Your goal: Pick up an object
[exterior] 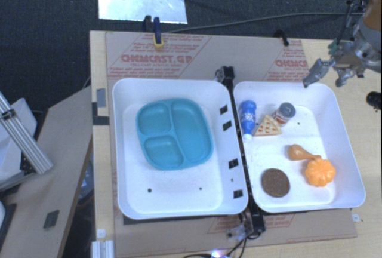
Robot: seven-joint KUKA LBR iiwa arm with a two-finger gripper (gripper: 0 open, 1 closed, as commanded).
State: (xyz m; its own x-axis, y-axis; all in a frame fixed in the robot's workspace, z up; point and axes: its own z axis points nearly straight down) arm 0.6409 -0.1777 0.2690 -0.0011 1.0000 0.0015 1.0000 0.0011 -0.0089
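We are hovering the end effector, fingers spread and holding nothing, above the right bin's far rim, eyeing the orange pumpkin lying well below-left, needing descent.

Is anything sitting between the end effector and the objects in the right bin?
Nothing visible does. The end effector is above the right bin's far right corner, and the small can, waffle wedge, blue bottle, drumstick and pumpkin lie uncovered.

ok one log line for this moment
end effector: open, above right bin's far rim | holding: nothing | right bin: six objects | left bin: blue tray
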